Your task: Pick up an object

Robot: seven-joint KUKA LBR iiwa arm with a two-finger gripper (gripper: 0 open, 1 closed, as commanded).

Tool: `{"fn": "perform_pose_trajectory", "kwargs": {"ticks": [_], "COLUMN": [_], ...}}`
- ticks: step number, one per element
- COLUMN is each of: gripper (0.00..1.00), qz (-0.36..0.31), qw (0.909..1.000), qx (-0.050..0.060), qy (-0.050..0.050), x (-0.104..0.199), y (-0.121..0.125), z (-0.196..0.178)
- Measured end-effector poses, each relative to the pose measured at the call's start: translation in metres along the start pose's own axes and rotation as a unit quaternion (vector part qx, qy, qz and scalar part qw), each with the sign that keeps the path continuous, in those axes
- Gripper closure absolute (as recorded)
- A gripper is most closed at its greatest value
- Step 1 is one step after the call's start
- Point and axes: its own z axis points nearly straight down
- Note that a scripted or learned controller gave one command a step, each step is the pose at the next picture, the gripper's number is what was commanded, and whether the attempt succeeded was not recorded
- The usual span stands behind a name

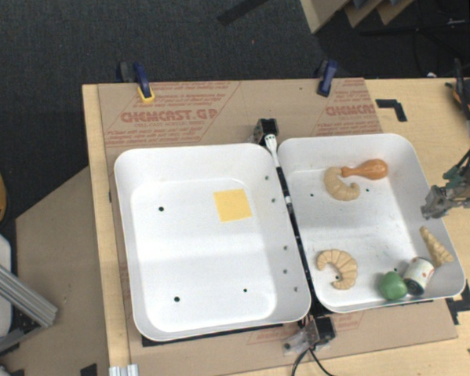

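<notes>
The left bin [143, 227] holds a flat yellow square [233, 204]. Inside the right bin [378, 223] an orange drumstick [366, 169] lies against a pale curled pastry [342, 186] at the back. A second curled pastry [339, 267] sits near the front. In the front right corner are a green ball [393, 286], a small white can [417, 273] and a ridged tan cone [437, 246]. My gripper [442, 199] is at the right bin's right rim, above the cone, with nothing visibly held.
Both bins rest on a brown cardboard sheet [215, 110] fixed with blue clamps [141, 80] at the back. A black clip [267, 131] joins the bins at the back, and cables [310, 346] run out at the front.
</notes>
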Motion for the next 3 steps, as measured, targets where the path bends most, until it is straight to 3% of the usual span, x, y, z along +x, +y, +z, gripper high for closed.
{"fn": "perform_pose_trajectory", "kwargs": {"ticks": [1,2,3], "gripper": [1.00,1.00,1.00], "qz": [-0.003,-0.007,0.002], "qw": [1.0000,0.9999,1.0000], "qx": [0.000,0.011,0.004], "qy": [0.001,0.006,0.001], "x": [0.008,0.138,0.064], "y": [0.052,0.072,0.088], "z": [-0.101,-0.039,-0.078]}}
